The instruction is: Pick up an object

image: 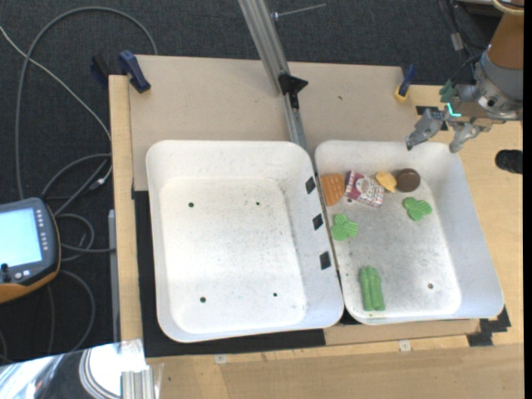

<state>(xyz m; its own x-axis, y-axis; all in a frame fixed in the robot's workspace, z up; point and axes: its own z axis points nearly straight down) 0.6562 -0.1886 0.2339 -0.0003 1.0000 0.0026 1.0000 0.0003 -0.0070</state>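
My gripper [435, 138] hangs open above the far edge of the right bin [465, 231], nothing between its fingers. Below and left of it, in the bin's far part, lie a brown round object [407, 179], a yellow piece [386, 181], a red-and-white packet [364, 189] and an orange ridged piece [333, 189]. A green leafy piece [417, 209] lies just in front of the brown one. Another green leafy piece [344, 227] sits by the bin's left wall. A green long object [371, 288] lies near the front.
The left bin [166, 173] stands beside the right one. A slanted metal pole [264, 36] rises from between the bins at the back. Blue clamps [133, 69] hold the board's far corners. A handheld pendant [25, 243] lies off the bench at left.
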